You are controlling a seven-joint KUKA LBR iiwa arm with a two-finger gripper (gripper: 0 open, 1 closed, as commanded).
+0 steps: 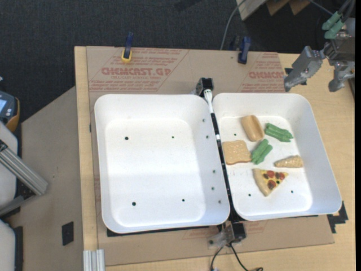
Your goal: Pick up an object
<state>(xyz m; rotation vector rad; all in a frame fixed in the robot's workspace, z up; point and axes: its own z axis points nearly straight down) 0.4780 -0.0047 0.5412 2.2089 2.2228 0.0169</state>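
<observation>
The right bin (316, 151) holds several toy foods: a tan bread roll (252, 127), a toast slice (236, 151), a green bean pod (278, 131), a second green pod (261, 151), a beige wedge (289, 162) and a pizza slice (269, 179). My gripper (310, 87) hangs above the bin's far right corner, well apart from the food. It is open, with nothing between its fingers.
The left bin (107, 151) lies beside the right one, with a black divider strip (214, 134) between them. Both rest on a cardboard sheet (169, 66) held by two clamps (127, 48) at the far edge. Cables run at the back right.
</observation>
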